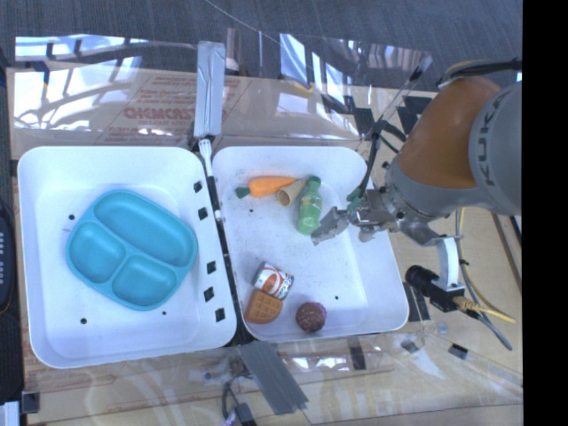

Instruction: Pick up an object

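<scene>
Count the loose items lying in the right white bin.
5: orange carrot and green bottle at the far side; small can, waffle-patterned cone and dark red ball at the near side. None looks hidden.

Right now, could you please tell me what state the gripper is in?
Gripper: beside the green bottle in the right bin; open or closed cannot be told.

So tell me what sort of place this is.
Probably a robotics lab bench for grasping trials: a robot arm reaches over two white bins, one with toy food like a carrot, the other a blue divided plate.
</scene>
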You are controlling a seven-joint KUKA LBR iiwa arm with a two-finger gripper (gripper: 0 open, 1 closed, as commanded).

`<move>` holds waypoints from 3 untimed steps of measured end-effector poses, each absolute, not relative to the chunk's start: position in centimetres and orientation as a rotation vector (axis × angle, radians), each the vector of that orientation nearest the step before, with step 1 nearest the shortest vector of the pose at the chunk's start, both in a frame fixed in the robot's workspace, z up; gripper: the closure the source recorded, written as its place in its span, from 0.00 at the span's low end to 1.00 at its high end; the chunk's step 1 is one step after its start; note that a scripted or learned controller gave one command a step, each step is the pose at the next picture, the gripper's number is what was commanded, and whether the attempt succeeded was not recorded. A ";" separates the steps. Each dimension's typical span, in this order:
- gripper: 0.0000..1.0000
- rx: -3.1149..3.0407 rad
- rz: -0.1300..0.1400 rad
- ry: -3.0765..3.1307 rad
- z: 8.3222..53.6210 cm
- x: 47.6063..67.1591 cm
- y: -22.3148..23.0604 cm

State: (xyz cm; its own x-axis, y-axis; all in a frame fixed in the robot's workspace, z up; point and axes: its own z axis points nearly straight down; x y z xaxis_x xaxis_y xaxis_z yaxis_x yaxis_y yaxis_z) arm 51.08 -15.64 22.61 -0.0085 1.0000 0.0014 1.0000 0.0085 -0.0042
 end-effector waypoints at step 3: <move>1.00 -2.410 0.000 -2.013 15.5 58.1 -10.4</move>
